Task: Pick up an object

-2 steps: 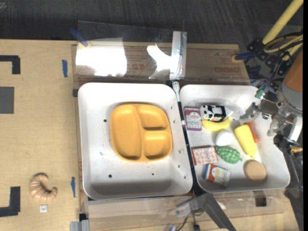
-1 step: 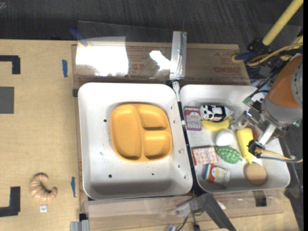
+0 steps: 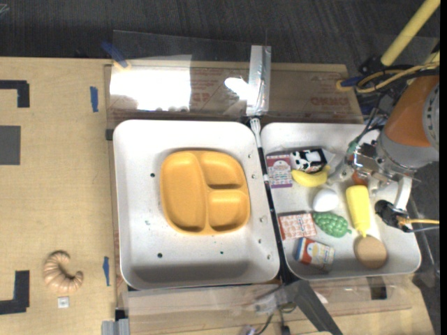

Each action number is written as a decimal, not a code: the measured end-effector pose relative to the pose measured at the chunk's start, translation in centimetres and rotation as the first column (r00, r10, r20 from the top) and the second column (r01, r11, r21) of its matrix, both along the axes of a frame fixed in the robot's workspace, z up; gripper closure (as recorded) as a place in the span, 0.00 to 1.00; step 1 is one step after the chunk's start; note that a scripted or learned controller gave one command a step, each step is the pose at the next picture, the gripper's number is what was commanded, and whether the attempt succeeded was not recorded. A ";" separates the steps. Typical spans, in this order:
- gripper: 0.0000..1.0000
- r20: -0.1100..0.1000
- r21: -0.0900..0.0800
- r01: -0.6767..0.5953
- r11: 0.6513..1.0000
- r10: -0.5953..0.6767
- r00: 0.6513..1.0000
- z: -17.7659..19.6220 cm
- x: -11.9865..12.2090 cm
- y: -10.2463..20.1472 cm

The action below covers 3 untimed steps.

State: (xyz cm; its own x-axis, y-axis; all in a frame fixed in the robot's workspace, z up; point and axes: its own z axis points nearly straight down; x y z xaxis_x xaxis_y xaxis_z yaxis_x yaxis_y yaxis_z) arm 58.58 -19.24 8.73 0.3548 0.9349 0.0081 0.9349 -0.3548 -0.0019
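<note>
Inside the right bin (image 3: 412,246) lie toys: a banana (image 3: 311,179), a white egg (image 3: 325,201), a green bumpy toy (image 3: 332,224). Just beside them hangs the gripper (image 3: 363,165); nobody can tell its grip. An orange tray (image 3: 204,190) sits in the left bin (image 3: 133,187).

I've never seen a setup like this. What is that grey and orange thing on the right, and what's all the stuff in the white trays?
One camera looks down on a bench. The grey and orange thing is a robot arm; its tool hangs over the right bin, meant to pick something up. That bin holds toy food: a banana, a corn cob, a white egg, a green bumpy piece, a brown potato-like lump and small cartons. The left bin carries a yellow divided plate. A toy croissant lies on the bench.
</note>
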 end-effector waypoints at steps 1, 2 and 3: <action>1.00 0.005 -0.007 0.001 1.000 -0.001 1.000 1.1 0.1 -0.2; 1.00 0.017 -0.010 -0.189 0.982 0.189 0.982 15.4 4.8 8.8; 1.00 0.031 -0.026 -0.263 0.965 0.263 0.964 3.5 4.2 4.8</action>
State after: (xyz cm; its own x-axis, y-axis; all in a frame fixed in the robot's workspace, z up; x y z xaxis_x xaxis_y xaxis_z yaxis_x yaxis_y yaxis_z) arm 62.74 -14.48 12.25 0.0964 0.9953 -0.0051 0.9947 -0.0962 0.0361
